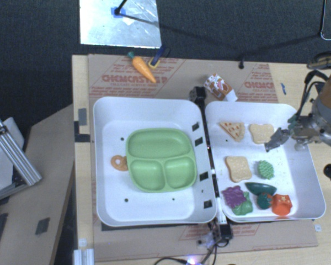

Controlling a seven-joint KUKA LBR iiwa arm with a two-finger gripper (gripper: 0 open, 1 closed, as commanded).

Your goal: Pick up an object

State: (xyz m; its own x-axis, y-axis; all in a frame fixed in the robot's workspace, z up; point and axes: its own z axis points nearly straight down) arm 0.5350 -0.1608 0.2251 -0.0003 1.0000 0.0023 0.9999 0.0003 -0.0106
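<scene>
The right bin [303,164] holds several toy foods: a cracker wedge [233,130], a pale bread piece [260,132], a toast slice [238,168], a green leafy piece [266,169], purple grapes [235,195], a dark green vegetable [261,189], a small teal piece [263,201] and a red-orange piece [282,203]. My gripper [282,137] hangs over the right bin's upper right part, just right of the pale bread piece. Its fingers stand apart with nothing between them.
The left bin [107,120] holds a green divided plate [159,159] and a small pretzel [119,163]. Behind the bins lie a toy carrot [143,68] and a small carton [219,87]. A metal sheet [120,15] lies on the floor beyond.
</scene>
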